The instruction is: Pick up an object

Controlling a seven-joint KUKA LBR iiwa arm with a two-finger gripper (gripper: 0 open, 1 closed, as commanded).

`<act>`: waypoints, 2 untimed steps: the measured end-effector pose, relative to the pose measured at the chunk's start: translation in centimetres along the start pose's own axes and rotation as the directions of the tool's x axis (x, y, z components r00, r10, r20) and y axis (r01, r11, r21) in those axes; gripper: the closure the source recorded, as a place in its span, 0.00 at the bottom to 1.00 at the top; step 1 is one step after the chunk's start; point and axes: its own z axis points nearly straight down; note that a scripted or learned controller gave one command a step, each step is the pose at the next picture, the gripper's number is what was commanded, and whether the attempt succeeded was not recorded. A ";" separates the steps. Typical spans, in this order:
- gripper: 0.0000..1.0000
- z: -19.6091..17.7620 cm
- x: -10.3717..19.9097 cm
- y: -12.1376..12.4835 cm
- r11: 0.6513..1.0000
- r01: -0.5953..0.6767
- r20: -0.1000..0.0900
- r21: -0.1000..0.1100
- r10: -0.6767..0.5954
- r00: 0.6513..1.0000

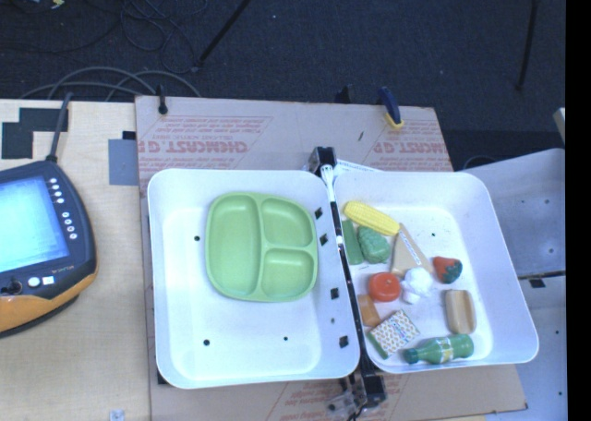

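End effector state cannot be told from this view, open or closed.

Objects for picking lie crowded in the right bin. A yellow corn cob sits at its far left. Just nearer is a green lump, too blurred to name, with a tan wedge beside it. A red piece with a green top lies toward the right. A small white ball touches a red-orange round piece. A brown bun-like piece lies on the right. Along the near wall lie a checkered packet and a green bottle on its side. A small orange piece is pressed against the bin's left wall, partly hidden by the rim.

The left bin holds a green divided plate, lying flat toward the far side. A dark strip with clips runs where the two bins meet.

Both bins rest on a cardboard sheet with red print. It is held at its far edge by a blue clamp and a black clamp. A dark fitting at the near edge is cut off by the frame. The cardboard lies on a pale wooden worktop. A pendant with a lit screen sits at the left, partly cut off. A grey metal plate lies to the right. Beyond the worktop is dark floor with loose cables.
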 end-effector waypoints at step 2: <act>1.00 0.3 -2.0 0.0 1.000 -0.001 -0.001 0.006 0.001 1.000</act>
